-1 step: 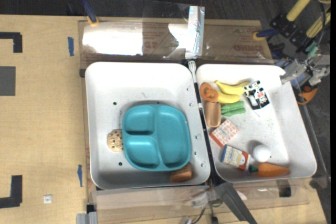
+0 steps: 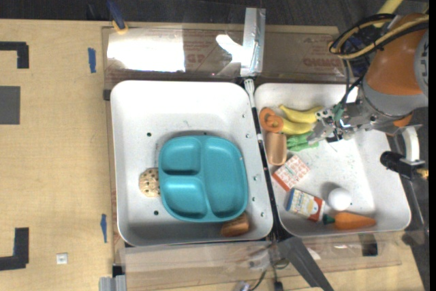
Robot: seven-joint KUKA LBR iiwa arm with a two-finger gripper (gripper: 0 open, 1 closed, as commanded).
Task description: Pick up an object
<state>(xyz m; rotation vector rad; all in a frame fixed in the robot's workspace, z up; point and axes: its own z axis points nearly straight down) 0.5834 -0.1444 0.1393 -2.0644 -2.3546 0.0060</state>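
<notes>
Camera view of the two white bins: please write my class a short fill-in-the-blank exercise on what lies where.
1. The teal divided tray lies in the ____ bin.
2. The bananas in the right bin are ____ in colour.
3. The cookie touches the tray's ____ edge.
4. The white egg lies just above the ____.

Missing words: left; yellow; left; carrot

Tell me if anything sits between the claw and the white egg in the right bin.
Nothing visible does. The claw hovers by the bananas at the far side of the right bin; the white egg lies nearer the camera, with bare bin floor between them. The carrot and small carton flank the egg on its near side, crowding a grasp.
</notes>
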